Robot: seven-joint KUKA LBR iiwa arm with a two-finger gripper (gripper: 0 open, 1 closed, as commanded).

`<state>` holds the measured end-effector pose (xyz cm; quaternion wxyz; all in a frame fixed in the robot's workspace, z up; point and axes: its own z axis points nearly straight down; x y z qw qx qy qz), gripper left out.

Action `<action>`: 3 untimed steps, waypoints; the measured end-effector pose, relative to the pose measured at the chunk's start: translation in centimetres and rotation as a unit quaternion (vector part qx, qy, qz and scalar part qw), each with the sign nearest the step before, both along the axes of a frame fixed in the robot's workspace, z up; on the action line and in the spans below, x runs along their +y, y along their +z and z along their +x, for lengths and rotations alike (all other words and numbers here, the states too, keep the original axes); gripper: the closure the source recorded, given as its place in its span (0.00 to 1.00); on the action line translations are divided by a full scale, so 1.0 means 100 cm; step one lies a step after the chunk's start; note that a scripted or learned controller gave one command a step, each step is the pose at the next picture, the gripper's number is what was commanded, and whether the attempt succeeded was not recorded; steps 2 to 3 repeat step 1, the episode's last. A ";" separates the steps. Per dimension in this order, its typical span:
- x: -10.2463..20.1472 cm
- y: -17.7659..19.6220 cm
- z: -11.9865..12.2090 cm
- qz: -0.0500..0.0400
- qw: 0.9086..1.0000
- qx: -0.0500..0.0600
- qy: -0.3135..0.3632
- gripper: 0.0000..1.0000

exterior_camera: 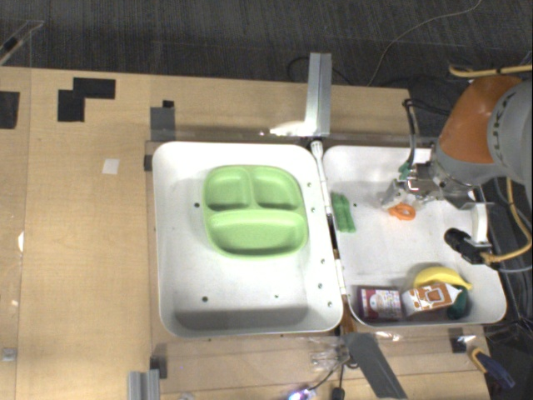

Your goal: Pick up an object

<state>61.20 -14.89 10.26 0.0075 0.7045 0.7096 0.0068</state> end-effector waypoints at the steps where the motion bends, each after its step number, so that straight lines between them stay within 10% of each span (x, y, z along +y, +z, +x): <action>1: 0.086 0.127 0.026 0.001 0.999 0.007 -0.049 1.00; 3: 0.086 0.127 0.026 0.001 0.999 0.007 -0.049 1.00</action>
